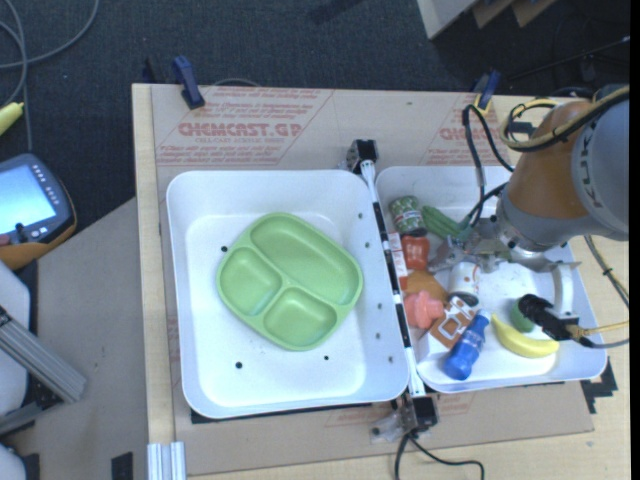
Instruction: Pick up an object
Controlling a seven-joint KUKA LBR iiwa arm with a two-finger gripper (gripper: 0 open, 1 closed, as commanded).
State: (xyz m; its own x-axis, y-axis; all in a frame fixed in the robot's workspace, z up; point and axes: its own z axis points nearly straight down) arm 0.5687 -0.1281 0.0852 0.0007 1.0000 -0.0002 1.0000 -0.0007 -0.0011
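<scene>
Over the middle of the right bin [440,177], right of frame centre, the gripper [478,254] hung low above the clutter; whether it was wide or narrow could not be told, and nothing showed in its grasp. The grey arm [560,183] reached in from the right edge.

The things to pick all lay in that right bin, crowded along its left side and lower edge. A green can [405,211] lay at the upper left, with a red packet [415,250] just below it and a pink-orange toy [424,303] lower down. A blue bottle [466,346] lay tilted near the bottom rim. A yellow banana [525,342] lay to its right.

At frame centre-left, the left bin [205,373] held one thing – a green divided plate [290,280], set at a slant.
</scene>
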